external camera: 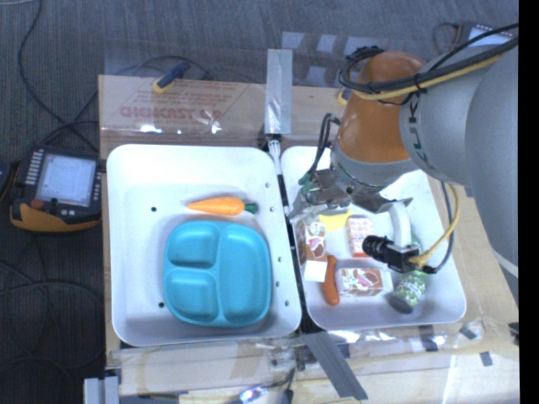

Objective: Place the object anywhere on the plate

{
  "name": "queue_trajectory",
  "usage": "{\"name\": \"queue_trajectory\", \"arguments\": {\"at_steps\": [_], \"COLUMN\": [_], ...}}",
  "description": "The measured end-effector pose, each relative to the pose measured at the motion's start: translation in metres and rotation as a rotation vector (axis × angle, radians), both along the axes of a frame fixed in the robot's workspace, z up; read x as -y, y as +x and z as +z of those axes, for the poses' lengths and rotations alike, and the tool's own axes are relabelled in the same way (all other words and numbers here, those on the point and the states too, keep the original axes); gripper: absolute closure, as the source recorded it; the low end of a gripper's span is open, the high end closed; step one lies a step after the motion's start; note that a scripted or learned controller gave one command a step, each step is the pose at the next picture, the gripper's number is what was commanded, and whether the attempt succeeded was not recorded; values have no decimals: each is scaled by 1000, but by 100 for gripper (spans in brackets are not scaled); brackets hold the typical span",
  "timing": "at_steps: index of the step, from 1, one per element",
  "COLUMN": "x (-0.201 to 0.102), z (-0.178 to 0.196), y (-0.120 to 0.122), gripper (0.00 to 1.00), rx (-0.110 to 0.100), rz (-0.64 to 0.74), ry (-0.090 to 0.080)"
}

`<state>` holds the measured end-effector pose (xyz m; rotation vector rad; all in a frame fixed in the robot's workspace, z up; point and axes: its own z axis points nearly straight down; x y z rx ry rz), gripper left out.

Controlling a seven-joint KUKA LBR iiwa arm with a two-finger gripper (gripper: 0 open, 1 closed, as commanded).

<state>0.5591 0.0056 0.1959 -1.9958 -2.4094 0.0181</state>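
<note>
handheld pendant (55, 188) left of bins | cardboard sheet (181, 108) behind left bin | cables (34, 23) on floor

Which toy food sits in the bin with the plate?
The carrot, lying just above the blue plate in the left bin. The other foods lie in the right bin.

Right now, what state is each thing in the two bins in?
Plate: flat in the left bin, nothing on it.
Carrot: lying beside the plate, off it.
Sausage: lying in the right bin.
Packets: lying flat.
End effector: low over the right bin.
</note>
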Motion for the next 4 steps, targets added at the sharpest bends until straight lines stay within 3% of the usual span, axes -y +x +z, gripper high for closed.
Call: {"name": "queue_trajectory", "arguments": {"at_steps": [1, 2, 3, 4], "x": [-37, -89, -89, -80], "z": [-17, 12, -17, -17], "y": [37, -25, -58, -76], "gripper": [100, 100, 100, 100], "rx": [8, 8, 5, 7], "rz": [-317, -230, -551, -295], "ry": [-6, -6, -10, -7]}}
